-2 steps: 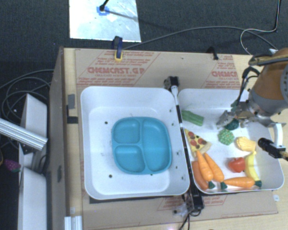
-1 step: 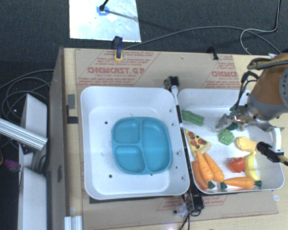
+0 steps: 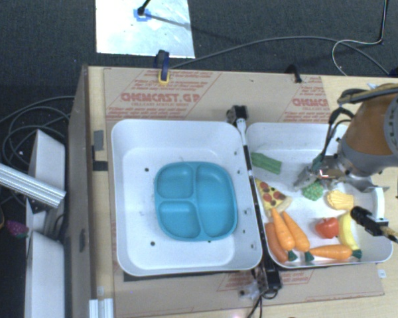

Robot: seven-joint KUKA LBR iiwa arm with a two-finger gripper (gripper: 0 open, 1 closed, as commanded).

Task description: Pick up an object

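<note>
The right bin [image 3: 285,136] holds toy food. My gripper [image 3: 310,177] hangs low over the middle of this bin, just above a small green broccoli-like piece [image 3: 313,192]. A yellow corn cob [image 3: 339,200] lies right of that piece. A red tomato [image 3: 327,226] and a banana [image 3: 347,230] lie nearer the front right. A pizza slice [image 3: 273,196] sits to the gripper's left, and a flat green block [image 3: 265,162] lies toward the back left. Two carrots [image 3: 285,232] lie side by side at the front left, a third carrot [image 3: 328,251] along the front wall.
The left bin [image 3: 132,144] holds a blue divided plate [image 3: 196,200]. A black divider with clips runs between the bins [image 3: 250,177]. The grey and orange arm [image 3: 378,131] comes in over the right bin's far right side.
</note>
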